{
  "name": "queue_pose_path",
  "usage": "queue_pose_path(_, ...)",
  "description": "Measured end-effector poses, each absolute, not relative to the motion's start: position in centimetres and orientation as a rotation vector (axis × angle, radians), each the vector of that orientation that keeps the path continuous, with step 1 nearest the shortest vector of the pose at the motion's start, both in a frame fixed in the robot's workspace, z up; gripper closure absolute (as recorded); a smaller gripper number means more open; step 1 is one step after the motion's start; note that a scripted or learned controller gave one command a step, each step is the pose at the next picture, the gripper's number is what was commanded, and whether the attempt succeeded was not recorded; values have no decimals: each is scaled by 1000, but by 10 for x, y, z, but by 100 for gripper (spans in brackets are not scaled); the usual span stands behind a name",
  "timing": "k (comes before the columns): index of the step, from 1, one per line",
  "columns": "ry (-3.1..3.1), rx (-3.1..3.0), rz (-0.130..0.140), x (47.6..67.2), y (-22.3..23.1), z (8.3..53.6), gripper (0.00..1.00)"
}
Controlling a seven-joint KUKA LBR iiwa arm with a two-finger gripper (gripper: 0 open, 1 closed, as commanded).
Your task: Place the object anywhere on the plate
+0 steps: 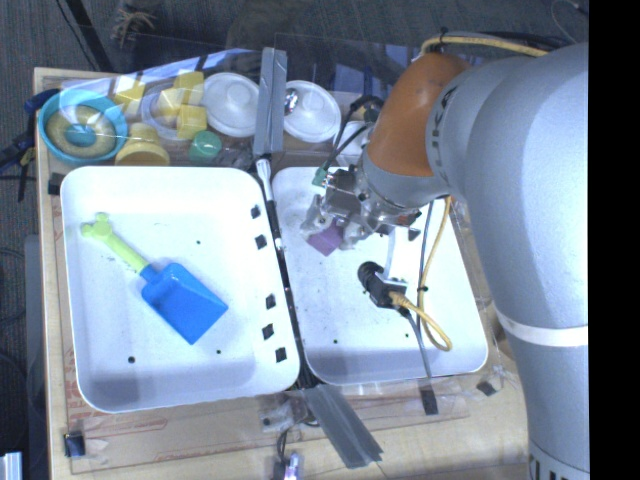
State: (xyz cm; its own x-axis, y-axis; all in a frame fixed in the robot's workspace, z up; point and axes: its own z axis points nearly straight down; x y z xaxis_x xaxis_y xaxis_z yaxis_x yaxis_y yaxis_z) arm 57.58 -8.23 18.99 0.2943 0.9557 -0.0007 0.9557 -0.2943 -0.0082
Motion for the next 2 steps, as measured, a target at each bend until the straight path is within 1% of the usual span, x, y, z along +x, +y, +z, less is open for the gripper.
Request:
queue_pose_path(1,-1995,-2421,7,520,-6,190,100)
queue_pose_path(2,-2000,-2420,4,537,23,199,100)
